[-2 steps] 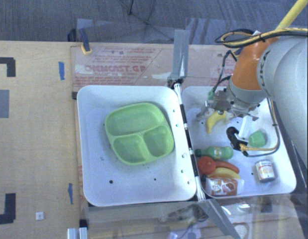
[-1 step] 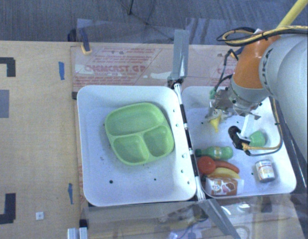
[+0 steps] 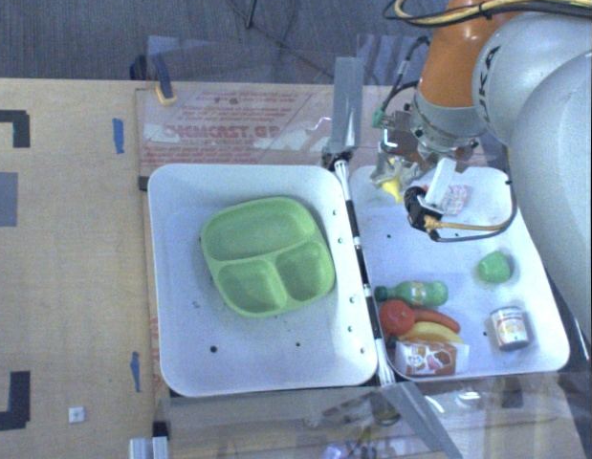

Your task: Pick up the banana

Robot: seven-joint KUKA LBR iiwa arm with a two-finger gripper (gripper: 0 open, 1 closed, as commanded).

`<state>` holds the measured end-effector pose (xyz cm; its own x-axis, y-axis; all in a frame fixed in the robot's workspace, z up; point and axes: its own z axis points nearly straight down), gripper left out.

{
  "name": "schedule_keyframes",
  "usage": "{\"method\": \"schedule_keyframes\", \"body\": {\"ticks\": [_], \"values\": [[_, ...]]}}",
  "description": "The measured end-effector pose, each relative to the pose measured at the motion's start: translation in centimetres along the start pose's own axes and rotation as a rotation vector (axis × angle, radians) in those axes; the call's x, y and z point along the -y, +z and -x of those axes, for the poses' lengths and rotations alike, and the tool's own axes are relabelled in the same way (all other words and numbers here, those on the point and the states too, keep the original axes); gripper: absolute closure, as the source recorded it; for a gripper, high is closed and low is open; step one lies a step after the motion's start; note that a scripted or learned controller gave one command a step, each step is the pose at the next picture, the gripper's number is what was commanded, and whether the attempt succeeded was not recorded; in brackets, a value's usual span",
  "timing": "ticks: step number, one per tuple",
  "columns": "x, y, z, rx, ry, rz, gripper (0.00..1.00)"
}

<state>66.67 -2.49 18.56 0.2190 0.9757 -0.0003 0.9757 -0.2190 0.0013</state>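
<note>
So I'm looking down at the right bin (image 3: 539, 256) and the stuff is crowding its near-left corner. Nearest the front edge there's a flat red-and-white packet (image 3: 429, 359), looking like glossy plastic. The banana (image 3: 437, 332) is lying right behind it, touching it, smooth yellow and curved, its long axis running roughly along the front edge, left end tucked against a round red tomato-looking thing (image 3: 396, 315); I can't tell which end is the stem. Just behind those a small green and yellow bottle (image 3: 418, 293) is lying on its side. Toward the near-right corner a short can (image 3: 509, 328) with a metal top is standing upright, and a lumpy green ball (image 3: 494, 268) is sitting by the right edge. The middle of that bin is giving me open white floor.

In the left bin (image 3: 181, 352) a green divided plastic tray (image 3: 267, 254) with rounded corners is sitting mid-floor, with room all round it.

At the far-left corner of the right bin the gripper (image 3: 391, 178) is hanging over something yellow; I honestly can't tell how it's set.
</note>
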Motion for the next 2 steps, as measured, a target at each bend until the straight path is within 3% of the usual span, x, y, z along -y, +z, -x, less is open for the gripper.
{"method": "schedule_keyframes", "body": {"ticks": [1,2], "values": [[1.1,0.1,-4.8,0.001,-0.035,-0.002,1.0],[0.1,-5.4,-0.8,0.001,0.202,0.0,1.0]]}}
